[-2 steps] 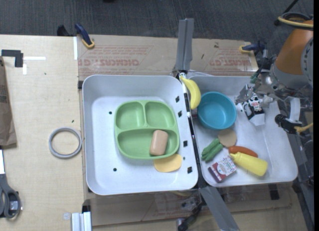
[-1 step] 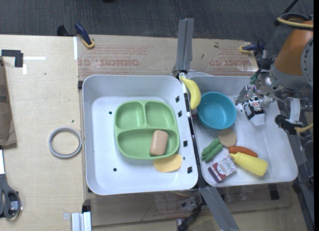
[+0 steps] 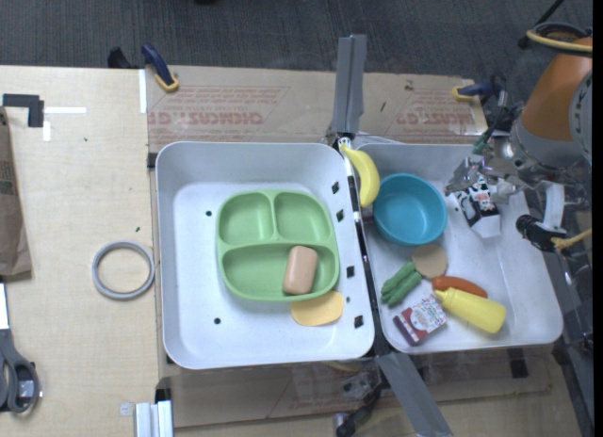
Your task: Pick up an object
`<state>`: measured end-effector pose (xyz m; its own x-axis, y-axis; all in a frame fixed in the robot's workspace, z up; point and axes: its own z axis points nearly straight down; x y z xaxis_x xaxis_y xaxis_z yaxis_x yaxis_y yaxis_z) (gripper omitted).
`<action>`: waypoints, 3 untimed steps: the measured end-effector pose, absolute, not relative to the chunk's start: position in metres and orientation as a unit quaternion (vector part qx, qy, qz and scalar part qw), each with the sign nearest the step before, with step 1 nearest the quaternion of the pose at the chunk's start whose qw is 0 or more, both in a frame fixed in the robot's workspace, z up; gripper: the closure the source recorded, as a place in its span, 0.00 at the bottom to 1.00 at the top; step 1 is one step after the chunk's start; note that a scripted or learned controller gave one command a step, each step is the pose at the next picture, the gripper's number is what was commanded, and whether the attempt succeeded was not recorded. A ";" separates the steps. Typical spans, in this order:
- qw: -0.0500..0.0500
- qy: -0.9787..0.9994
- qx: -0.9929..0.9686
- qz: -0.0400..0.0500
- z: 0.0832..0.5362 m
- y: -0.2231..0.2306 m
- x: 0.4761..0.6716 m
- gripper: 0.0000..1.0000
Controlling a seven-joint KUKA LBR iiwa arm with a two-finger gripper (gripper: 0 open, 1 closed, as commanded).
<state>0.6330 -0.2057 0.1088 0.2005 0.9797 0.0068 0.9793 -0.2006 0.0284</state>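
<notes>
My gripper (image 3: 480, 204) hangs low over the back right part of the right bin (image 3: 528, 322), just right of a blue bowl (image 3: 410, 209). A yellow banana (image 3: 364, 176) lies on the divider between the bins. Toward the right bin's front lie a green pod (image 3: 401, 283), a tan disc (image 3: 430, 263), an orange carrot (image 3: 459, 285), a yellow bottle (image 3: 471, 309) and a red packet (image 3: 420, 319). The left bin (image 3: 179, 256) holds a green divided plate (image 3: 278, 237) with a peach-coloured roll (image 3: 301, 269) on it, and a yellow chip (image 3: 317, 310) at the plate's front edge.
The grey arm with its orange band (image 3: 556, 96) enters from the upper right. A tape ring (image 3: 123, 268) and scissors (image 3: 17, 383) lie on the bench left of the bins. Cardboard (image 3: 236, 110) and clamps sit behind the bins.
</notes>
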 end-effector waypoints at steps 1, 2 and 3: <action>0.013 0.629 0.777 0.012 0.109 -0.203 0.629 0.00; 0.014 0.641 0.767 0.012 0.109 -0.203 0.625 0.00; 0.018 0.661 0.750 0.009 0.109 -0.200 0.613 0.00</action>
